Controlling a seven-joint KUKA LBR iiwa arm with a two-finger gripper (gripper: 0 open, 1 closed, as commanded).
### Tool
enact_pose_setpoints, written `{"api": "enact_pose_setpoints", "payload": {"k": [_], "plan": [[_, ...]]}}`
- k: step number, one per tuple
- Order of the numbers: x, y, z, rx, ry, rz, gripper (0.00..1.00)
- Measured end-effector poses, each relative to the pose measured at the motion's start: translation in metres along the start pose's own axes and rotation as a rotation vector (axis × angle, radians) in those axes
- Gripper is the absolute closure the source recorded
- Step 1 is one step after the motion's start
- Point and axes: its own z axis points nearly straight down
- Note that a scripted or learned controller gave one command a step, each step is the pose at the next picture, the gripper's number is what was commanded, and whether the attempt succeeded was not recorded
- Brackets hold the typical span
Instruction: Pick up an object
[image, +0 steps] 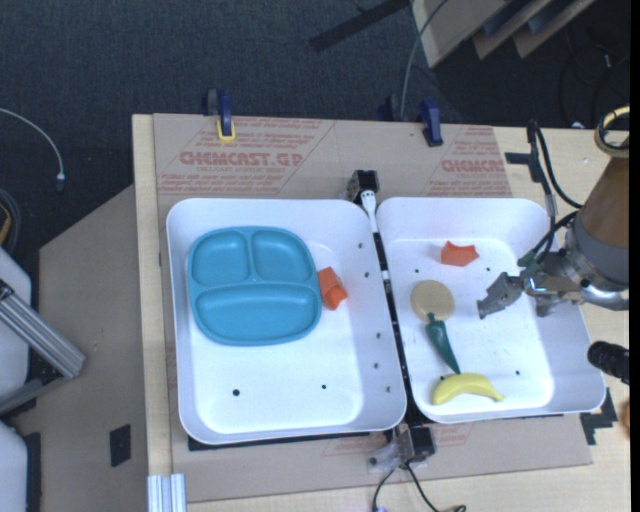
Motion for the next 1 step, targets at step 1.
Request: {"api": "enact_pose_setpoints", "payload": {"k": [1], "plan": [[0.0003,0.0026,-0.0056,-0.012,-0.002,-0.003,0.00]]}}
